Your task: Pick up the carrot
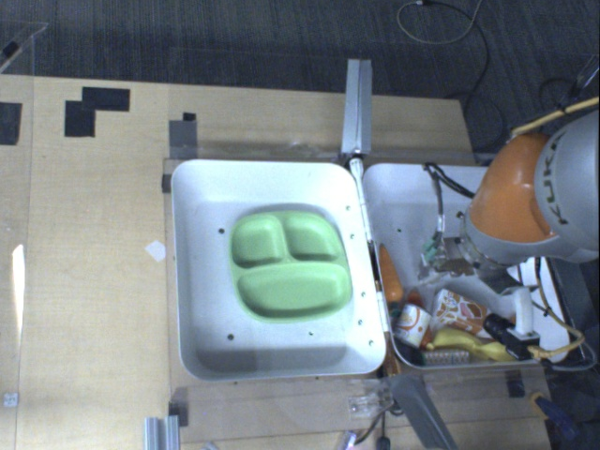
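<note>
The carrot (386,272) is a slim orange piece lying lengthwise against the left wall of the right bin (403,204). My gripper (441,254) hangs over the middle of that bin, a short way to the right of the carrot and apart from it. The grey arm with its orange band (511,200) reaches in from the right and hides the bin's right half. Nothing shows between the gripper and the carrot.
Near the right bin's front wall lie a small round can (411,324), a printed snack packet (457,309) and a yellow banana (464,347). The left bin (202,251) holds a green divided plate (289,262). A metal post (356,111) stands behind the bins' divider.
</note>
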Motion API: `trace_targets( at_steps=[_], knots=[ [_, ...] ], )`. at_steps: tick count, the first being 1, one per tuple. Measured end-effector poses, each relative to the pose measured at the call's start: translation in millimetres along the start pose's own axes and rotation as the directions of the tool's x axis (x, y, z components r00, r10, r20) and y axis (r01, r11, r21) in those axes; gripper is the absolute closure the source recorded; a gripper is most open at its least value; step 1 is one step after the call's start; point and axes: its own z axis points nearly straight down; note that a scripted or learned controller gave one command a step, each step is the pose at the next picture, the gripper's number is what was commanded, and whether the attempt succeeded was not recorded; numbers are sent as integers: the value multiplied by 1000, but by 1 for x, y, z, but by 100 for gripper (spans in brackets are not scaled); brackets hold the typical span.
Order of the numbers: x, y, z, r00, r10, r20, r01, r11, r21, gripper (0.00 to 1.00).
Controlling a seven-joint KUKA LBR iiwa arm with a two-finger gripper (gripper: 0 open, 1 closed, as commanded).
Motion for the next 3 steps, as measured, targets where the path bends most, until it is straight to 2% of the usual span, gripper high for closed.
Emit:
trace_targets(
  at_steps=[1,2,3],
  knots=[
    [-50,39,21,933,359,-2,-359,933,2,100],
    [-104,-13,20,986,167,4,-167,986,0,100],
    [-61,-3,20,958,285,2,-285,958,-3,100]
  ],
)
